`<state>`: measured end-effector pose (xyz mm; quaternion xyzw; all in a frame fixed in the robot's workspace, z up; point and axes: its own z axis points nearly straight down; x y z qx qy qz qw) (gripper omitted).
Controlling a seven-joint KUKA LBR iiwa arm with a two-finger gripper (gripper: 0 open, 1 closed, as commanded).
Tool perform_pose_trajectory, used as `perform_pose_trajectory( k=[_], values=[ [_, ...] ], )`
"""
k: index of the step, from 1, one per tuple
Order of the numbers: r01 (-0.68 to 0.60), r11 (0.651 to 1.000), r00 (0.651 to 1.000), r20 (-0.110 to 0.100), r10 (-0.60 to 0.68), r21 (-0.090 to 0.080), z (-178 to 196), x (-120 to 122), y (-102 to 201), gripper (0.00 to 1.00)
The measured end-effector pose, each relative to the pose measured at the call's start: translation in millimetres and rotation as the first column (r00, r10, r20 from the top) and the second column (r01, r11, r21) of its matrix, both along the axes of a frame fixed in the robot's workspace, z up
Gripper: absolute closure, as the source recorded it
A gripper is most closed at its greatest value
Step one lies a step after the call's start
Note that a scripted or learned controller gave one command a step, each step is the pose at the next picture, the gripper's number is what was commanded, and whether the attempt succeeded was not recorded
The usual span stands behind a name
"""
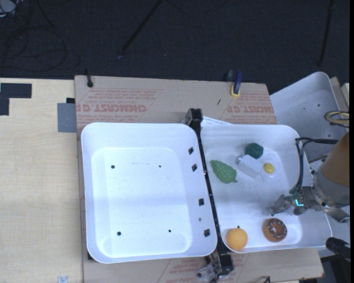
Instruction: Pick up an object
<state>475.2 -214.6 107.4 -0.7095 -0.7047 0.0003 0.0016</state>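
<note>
My gripper (288, 207) hangs over the right bin (286, 133) near its right wall, its fingers spread open with nothing between them. Just below it lies a brown donut (275, 229), and an orange ball (236, 239) rests in the bin's front corner. Further back are a green leafy piece (223, 172), a dark green object (253, 151) and a pale clear item with a yellow piece (268, 168) on it. The arm comes in from the right edge.
The left bin (94, 158) stands beside the right one, with a black divider (203, 187) between them. Both rest on cardboard (141, 99) on a wooden bench. A blue-and-yellow clamp (236, 84) grips the cardboard's back edge.
</note>
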Motion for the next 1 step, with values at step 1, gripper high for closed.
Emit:
perform_pose_trajectory(
  k=[1],
  values=[
    [0.000,1.000,1.000,-0.001,0.000,0.000,9.9,-0.2,-0.8,1.00]
  ],
)
